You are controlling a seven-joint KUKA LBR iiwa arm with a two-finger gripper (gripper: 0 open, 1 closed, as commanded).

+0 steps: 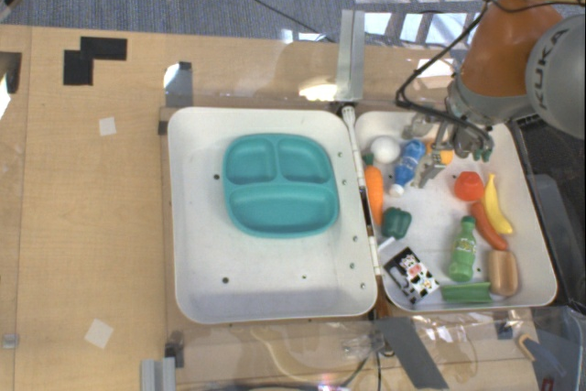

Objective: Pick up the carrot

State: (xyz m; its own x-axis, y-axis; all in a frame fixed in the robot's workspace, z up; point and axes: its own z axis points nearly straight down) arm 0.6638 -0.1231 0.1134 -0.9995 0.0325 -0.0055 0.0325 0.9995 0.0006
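Note:
The carrot (374, 189) is orange with a green top. It lies along the left wall of the right bin (536, 238), lengthwise, just below a white ball (383, 147). My gripper (444, 149) hangs over the back part of that bin, to the right of the carrot and apart from it. A blue bottle (408, 164) lies between the gripper and the carrot. The orange-banded wrist (502, 50) hides what is behind the gripper.
The right bin also holds a green pepper (396, 222), a red tomato (469, 186), a banana (497, 206), a green bottle (463, 250), a bread roll (503, 271) and a black-and-white box (412, 276). The left bin (197, 224) holds a teal divided plate (279, 183).

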